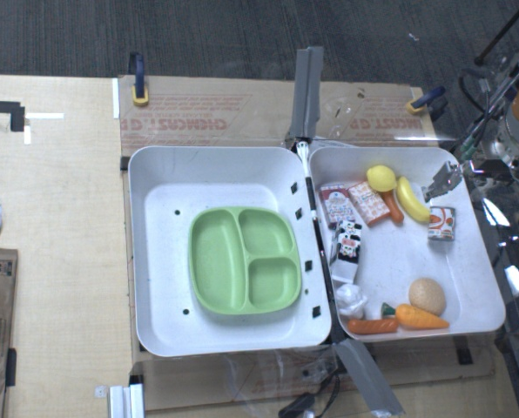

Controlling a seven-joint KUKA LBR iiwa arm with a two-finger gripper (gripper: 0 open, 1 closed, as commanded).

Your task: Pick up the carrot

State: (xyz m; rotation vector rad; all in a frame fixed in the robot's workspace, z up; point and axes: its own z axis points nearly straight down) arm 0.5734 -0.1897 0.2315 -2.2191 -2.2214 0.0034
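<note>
The left bin [146, 233] carried a green divided plate [244, 260], and the right bin [486, 268] was crowded. The gripper [442, 181] hung over that bin's far right side, just beside a banana [411, 198], its grip unreadable from here. The carrot [421, 319] lay at the near edge, below a brown egg [427, 294].
</note>
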